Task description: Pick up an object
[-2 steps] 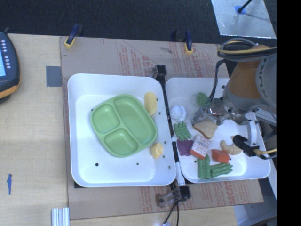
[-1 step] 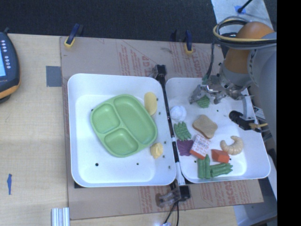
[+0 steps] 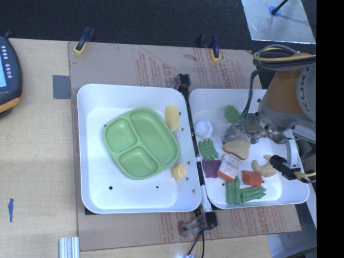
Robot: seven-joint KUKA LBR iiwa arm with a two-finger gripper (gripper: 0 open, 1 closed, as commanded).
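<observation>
Camera view, looking down on the bench: the grey arm with its orange band reaches in from the right over the right bin. Its gripper hangs low above a tan, bread-like piece near the middle of that bin; whether the tool is open or closed, and whether it has hold of anything, cannot be told from here. Around that piece lie a white round object, a green knobbly piece, a green leafy piece, a purple piece, a red-and-white packet, a red piece, green bean-like sticks and a tan curved piece. The left bin bears a green divided plate, with one yellow object touching its upper right edge and another at its lower right.
</observation>
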